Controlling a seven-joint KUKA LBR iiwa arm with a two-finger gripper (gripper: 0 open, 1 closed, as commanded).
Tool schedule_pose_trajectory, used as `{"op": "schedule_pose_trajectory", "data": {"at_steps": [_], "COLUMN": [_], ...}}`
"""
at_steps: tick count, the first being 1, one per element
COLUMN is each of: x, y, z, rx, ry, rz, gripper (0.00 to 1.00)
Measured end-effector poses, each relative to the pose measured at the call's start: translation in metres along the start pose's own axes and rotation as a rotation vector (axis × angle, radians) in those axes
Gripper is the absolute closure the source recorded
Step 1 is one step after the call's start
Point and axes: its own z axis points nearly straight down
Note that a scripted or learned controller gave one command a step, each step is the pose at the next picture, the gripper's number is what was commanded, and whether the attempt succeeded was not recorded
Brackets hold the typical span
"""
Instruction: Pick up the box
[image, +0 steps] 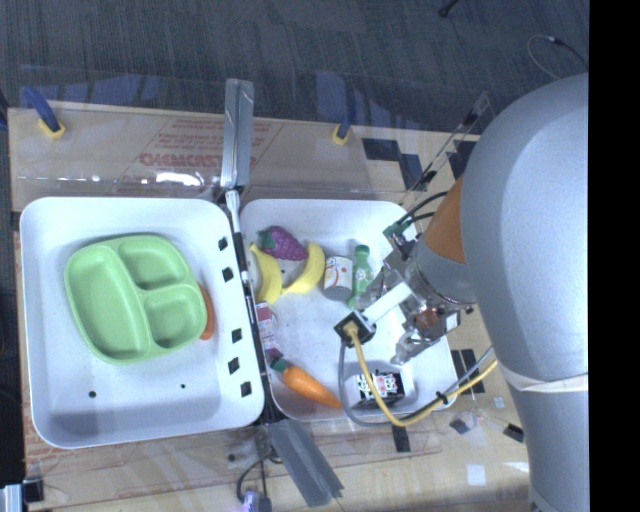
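A small dark box (386, 385) with yellow and white print lies near the front wall of the right bin (300, 215). My gripper (388, 345) hangs just above and slightly behind it, below the grey arm with the orange band (447, 232). A yellow cable (420, 412) loops from the wrist around the box's front. Parts of the wrist hide the box's back edge. I cannot see whether the box is touched.
The right bin also holds a banana (270, 275), purple grapes (283, 242), a small can (337, 275), a green bottle (361, 266), a carrot (305, 385) and a flat packet (265, 325) by its left wall. The left bin (60, 400) holds a green divided plate (135, 295).
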Motion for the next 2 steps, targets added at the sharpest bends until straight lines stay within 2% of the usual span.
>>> {"op": "schedule_pose_trajectory", "data": {"at_steps": [1,2], "x": [-0.0213,-0.0201], "y": [0.0513,0.0494], "z": [-0.1257,-0.1333], "rx": [-0.002,0.006], "ry": [0.001,-0.005], "rz": [-0.145,-0.157], "gripper": [0.0,1.0]}}
